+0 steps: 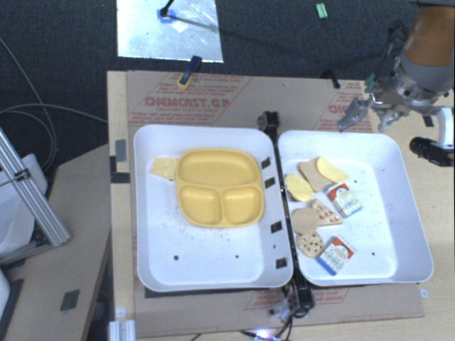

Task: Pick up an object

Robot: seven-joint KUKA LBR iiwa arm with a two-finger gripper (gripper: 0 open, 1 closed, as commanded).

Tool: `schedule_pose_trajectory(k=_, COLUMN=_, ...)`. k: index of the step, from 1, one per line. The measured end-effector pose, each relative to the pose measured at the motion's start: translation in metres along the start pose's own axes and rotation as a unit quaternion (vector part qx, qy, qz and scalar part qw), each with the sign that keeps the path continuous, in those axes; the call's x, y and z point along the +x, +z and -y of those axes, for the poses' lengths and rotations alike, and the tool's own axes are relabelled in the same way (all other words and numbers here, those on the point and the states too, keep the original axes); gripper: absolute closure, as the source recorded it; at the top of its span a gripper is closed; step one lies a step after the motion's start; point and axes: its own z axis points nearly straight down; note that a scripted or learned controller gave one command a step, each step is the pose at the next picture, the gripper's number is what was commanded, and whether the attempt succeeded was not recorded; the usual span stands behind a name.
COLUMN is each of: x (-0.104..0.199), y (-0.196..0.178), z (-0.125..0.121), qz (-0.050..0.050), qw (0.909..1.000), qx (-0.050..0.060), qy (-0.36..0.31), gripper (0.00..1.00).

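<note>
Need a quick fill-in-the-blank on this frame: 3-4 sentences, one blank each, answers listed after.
1. The yellow divided tray sits in the ____ bin.
2. That tray has ____ compartments.
3. The gripper hangs above the far rim of the ____ bin.
4. The two small cartons lie in the same bin as the ____ and other food pieces.

Missing words: left; three; right; cracker
</note>
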Motion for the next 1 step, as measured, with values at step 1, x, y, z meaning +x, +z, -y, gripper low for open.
schedule_pose_trajectory(k=1, x=0.0151, y=0.1072, z=0.0473, qz=-0.002, qw=1.0, qx=0.007, qy=0.001, gripper=0.0)
